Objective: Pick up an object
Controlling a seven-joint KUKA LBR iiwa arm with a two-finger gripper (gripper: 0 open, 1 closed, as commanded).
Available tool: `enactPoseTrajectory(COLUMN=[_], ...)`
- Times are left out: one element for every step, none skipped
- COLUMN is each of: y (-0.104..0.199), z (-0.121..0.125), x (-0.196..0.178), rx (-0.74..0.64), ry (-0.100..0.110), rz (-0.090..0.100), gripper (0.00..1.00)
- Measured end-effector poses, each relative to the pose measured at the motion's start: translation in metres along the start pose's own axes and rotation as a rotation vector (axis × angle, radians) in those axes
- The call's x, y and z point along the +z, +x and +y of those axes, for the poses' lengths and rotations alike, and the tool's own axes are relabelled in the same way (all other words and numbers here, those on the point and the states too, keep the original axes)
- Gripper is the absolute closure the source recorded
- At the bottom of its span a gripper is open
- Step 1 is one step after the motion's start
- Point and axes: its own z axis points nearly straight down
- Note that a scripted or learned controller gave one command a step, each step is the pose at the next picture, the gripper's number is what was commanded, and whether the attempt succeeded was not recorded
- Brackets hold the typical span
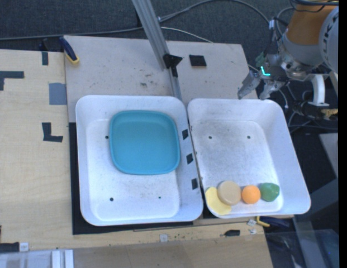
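Tool point(257, 88) open, empty, above right bin point(274, 113) far rim; blue plate point(144, 142) in left bin point(86, 149).

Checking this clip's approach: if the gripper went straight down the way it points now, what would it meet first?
Probably the far rim of the right bin; the gripper hangs near that edge, though depth is unclear. The objects lie at the near wall.

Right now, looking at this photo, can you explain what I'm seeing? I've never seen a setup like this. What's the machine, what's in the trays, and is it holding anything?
One fixed camera looks down at a slant on a bench. The grey robot arm with an orange band reaches in from the picture's right; its two-finger gripper is above the right shallow white bin's far edge, with nothing between its open fingers. The left white bin holds a square turquoise plastic plate. Along the right bin's near edge lie a yellow flat piece, a tan round disc, a small orange ball and a green lump.
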Motion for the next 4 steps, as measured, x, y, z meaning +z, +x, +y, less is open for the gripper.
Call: enactPoseTrajectory(y=[0.000, -0.004, 0.002, -0.003], z=[0.000, -0.004, -0.007, -0.009], x=[0.000, 0.044, 0.106, 0.169], rx=[0.000, 0.001, 0.000, 0.001], ry=[0.000, 0.003, 0.006, 0.006], rz=[0.000, 0.000, 0.001, 0.001], gripper=[0.00, 0.00, 0.00, 0.00])
